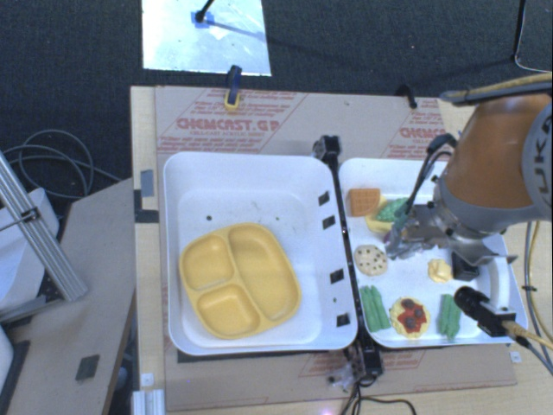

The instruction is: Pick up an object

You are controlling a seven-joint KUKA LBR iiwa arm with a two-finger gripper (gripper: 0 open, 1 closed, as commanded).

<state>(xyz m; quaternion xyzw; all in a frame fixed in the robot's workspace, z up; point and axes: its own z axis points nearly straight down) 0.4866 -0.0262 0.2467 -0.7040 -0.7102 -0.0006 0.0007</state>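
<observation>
gripper (404, 239) poised low over the right bin (510, 322), reaching in from the right; whether its fingers are spread or pressed together cannot be told, since wrist and cabling blur them. nearest candidates: a green leafy piece (395, 208) and a yellow piece (378, 225), both touching or just beside the gripper on its upper-left; which of the 2 lies under the tip is uncertain. a speckled cookie (371, 260) lies just below-left, an orange waffle (364, 201) further up-left. 2 green bean bundles (374, 308) and (448, 315) run lengthwise toward the near rim, flanking a small pizza (410, 316). nothing appears held. the left bin (190, 180) carries a yellow divided tray (238, 279), well apart.
</observation>
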